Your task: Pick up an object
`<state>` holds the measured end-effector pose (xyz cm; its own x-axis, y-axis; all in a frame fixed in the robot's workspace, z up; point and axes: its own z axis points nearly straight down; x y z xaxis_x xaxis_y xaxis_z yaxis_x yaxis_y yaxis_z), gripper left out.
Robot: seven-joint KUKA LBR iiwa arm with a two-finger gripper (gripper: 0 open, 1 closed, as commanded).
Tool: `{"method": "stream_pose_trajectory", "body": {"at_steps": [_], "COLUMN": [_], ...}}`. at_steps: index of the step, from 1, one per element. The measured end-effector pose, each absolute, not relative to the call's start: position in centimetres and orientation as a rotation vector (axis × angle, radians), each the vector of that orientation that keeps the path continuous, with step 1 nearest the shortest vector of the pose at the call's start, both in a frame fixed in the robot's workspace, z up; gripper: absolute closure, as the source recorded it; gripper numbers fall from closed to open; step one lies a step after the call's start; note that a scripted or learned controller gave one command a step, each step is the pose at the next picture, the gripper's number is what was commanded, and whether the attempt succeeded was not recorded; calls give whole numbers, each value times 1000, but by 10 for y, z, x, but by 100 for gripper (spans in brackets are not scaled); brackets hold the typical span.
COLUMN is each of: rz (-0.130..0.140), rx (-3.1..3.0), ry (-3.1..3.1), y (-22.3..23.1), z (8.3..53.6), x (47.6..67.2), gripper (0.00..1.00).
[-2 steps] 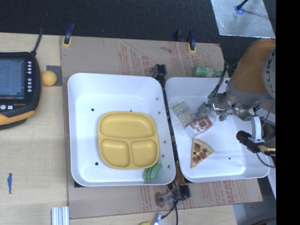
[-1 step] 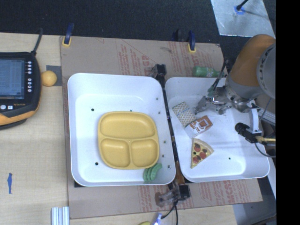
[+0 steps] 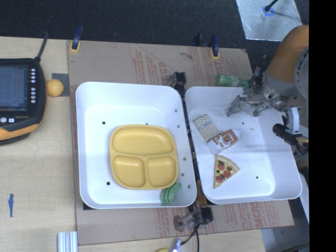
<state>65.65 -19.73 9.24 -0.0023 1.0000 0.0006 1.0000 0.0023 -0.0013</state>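
The left white bin (image 3: 89, 140) holds a big yellow tray with three parts (image 3: 143, 155) and a small green toy (image 3: 170, 193). The right white bin (image 3: 273, 185) holds a pizza slice toy (image 3: 224, 170), a brown packet (image 3: 225, 138) and a checked packet (image 3: 205, 124); their writing is too small to read. The gripper (image 3: 242, 103) hangs over the far end of the right bin with its fingers spread, holding nothing.

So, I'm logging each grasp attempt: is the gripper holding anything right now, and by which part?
Nothing is held. The gripper hangs over the right bin near its far edge, with nothing between its fingers; the pizza slice and the two small packets lie loose on the bin floor.
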Motion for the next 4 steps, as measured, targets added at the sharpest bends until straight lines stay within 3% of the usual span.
{"method": "stream_pose_trajectory", "body": {"at_steps": [1,2,3,4], "rz": [-1,6,-3,-5], "rx": [-2215,-2215,-2216,-2213], "ry": [-2226,-2225,-2227,-2232], "y": [-107,-111,-132,-132], "z": [189,141,95,106], "x": [620,598,590,591], "gripper": [0,0,0,100]}}
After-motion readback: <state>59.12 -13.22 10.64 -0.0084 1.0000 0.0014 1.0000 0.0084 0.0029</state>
